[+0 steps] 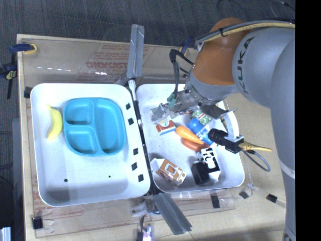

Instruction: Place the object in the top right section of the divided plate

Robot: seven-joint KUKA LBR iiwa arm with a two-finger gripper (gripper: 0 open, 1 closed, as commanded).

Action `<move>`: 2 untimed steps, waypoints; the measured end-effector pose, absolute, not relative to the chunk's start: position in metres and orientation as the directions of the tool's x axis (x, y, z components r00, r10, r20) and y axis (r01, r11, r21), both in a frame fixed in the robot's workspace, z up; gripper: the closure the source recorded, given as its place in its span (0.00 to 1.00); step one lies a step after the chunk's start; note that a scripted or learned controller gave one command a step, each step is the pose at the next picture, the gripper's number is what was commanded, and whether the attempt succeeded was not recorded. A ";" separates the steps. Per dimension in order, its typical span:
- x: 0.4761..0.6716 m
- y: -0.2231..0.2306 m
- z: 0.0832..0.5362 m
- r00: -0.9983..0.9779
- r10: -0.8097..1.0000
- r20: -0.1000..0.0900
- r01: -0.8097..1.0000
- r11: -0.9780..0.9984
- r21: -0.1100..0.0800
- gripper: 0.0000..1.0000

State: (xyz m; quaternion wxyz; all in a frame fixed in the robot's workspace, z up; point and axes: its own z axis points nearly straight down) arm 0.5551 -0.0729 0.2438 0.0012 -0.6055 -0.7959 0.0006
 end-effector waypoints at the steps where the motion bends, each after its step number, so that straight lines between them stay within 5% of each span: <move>1: 0.585 0.033 0.259 -0.219 0.976 0.001 0.976 0.219 -0.003 1.00; 2: 0.599 0.112 0.235 -0.273 0.962 0.000 0.962 0.273 -0.003 1.00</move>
